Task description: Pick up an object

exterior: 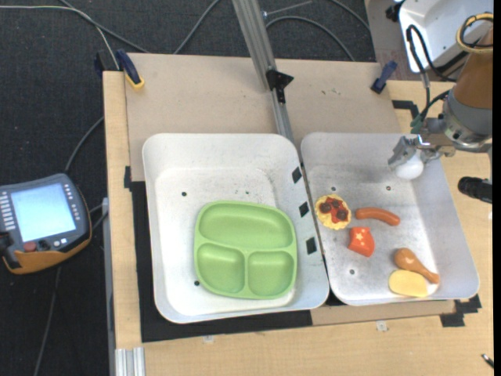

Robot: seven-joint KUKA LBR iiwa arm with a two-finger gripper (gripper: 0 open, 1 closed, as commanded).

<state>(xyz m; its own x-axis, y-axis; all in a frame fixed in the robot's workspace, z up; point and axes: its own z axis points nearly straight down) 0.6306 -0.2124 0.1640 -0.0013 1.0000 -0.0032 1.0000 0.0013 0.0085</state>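
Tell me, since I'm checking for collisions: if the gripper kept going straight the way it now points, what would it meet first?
The gripper points down over the far part of the right bin. Straight on, it would most likely meet the bin's bare floor; the sausage lies nearer the camera, out of that line. Depth is hard to judge from this view.

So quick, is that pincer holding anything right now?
Pincer: cannot be told. It hangs over the far corner of the right bin, with a white rounded thing at its tip.
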